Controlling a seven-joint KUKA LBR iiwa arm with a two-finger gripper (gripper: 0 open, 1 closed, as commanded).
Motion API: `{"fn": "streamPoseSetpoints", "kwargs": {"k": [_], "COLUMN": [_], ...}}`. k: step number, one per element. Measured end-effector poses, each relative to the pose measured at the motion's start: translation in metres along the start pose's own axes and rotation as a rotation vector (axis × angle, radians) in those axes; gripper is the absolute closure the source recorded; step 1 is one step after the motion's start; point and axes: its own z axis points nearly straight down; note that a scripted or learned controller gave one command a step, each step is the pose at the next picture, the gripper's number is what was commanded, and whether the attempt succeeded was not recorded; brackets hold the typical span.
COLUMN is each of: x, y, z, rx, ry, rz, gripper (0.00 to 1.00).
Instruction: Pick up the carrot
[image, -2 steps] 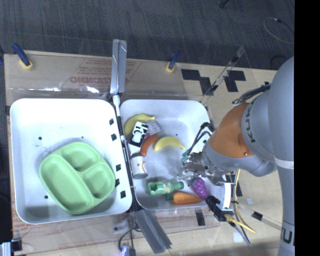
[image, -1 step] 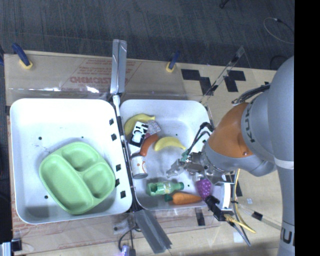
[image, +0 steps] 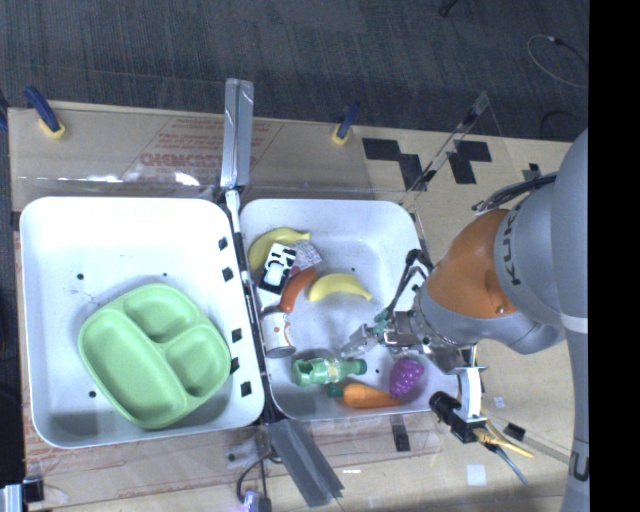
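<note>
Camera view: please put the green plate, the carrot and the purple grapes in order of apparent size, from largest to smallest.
1. green plate, by far the largest.
2. carrot.
3. purple grapes, partly hidden by the arm, so ranks 2 and 3 are uncertain.

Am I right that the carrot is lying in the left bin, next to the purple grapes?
Not quite: the camera view shows the carrot lying in the right bin, next to the purple grapes. The left bin holds a green plate.
</note>
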Motion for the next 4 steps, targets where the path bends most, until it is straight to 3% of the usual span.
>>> {"fn": "streamPoseSetpoints", "kwargs": {"k": [1, 2, 3, 4], "x": [0.013, 0.091, 0.012, 0.04], "y": [0.024, -0.008, -0.002, -0.004], "z": [-0.03, 0.002, 0.0, 0.001], "rx": [0.001, 0.003, -0.002, 0.003], "ry": [-0.002, -0.001, -0.004, 0.0], "rz": [-0.142, -0.191, -0.419, -0.439], "gripper": [0.0, 0.0, 0.0, 0.0]}}
